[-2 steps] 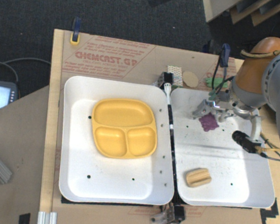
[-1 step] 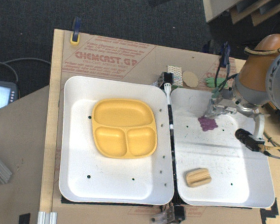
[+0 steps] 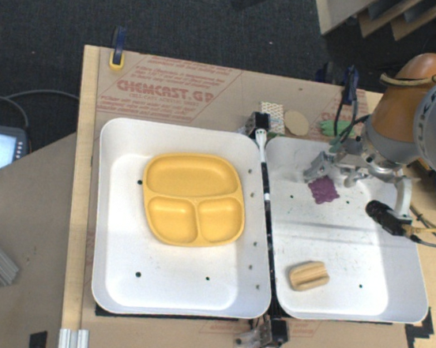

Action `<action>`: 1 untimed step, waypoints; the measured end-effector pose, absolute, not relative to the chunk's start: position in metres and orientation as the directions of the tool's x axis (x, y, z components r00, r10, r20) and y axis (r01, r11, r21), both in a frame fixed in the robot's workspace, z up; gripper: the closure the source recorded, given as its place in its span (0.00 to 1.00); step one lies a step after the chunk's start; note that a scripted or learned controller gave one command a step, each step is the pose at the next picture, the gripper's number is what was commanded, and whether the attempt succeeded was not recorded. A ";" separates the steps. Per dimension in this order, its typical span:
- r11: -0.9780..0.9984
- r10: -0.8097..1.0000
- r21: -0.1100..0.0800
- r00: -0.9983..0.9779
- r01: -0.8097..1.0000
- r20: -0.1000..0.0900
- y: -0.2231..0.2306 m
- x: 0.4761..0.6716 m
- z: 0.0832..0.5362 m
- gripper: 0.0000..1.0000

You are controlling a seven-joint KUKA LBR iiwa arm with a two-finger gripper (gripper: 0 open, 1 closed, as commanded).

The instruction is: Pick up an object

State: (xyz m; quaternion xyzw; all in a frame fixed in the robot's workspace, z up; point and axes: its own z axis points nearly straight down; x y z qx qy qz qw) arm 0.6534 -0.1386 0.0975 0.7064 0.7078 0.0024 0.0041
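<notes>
A tan bread-roll-shaped object (image 3: pixel 309 275) is located in the near part of the right bin (image 3: pixel 391 307), lying on its side on the bin floor, well apart from the arm. A purple object (image 3: pixel 324 190) is found farther back in the same bin, near the far left corner. The gripper (image 3: pixel 338 167) is positioned directly above and just behind the purple object; its metal parts are seen close to the object's upper edge, but whether contact is made cannot be determined. Whether the fingers are apart or together cannot be told from this view, and no object is seen between them. A black cylindrical part (image 3: pixel 385 217) with a cable is seen to the right of the purple object, below the wrist. The grey arm with its orange band (image 3: pixel 409 103) is extended in from the right over the far right corner of the bin.

The left bin (image 3: pixel 108 218) is set touching the right bin along a shared edge. A yellow divided plate (image 3: pixel 193 199) with three compartments is placed in it, toward the far centre. Both bins are carried on a desk (image 3: pixel 182 85) covered with brown printed board. A round tan disc (image 3: pixel 296 123) is lying on the board behind the bins, near their junction.
</notes>
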 end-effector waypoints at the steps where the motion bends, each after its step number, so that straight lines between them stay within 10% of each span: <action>1: -0.004 1.000 0.002 0.004 1.000 0.001 -0.216 0.648 0.085 0.00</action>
